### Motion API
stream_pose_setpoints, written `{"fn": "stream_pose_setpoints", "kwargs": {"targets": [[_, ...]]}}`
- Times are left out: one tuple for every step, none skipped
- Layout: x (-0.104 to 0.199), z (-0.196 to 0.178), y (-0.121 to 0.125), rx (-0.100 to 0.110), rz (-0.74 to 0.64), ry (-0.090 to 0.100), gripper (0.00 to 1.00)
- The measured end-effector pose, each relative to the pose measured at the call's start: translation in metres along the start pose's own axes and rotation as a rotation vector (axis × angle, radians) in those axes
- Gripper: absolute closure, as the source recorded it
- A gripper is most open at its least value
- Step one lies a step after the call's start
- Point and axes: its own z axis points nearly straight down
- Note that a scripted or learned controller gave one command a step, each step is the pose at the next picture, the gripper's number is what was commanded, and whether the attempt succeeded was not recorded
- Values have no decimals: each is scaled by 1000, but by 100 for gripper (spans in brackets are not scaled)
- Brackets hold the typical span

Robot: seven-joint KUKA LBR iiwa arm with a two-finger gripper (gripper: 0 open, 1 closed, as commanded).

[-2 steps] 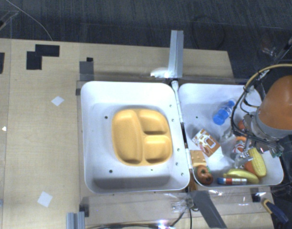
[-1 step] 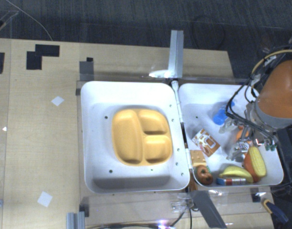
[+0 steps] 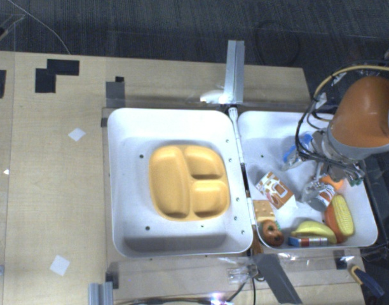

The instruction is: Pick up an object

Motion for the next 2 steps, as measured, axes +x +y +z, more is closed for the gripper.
{"fn": "stream_pose_setpoints", "kwargs": {"targets": [[-61,3,-32,-2,-161,1,0],[-79,3,-64,-3,77,6,0]]}}
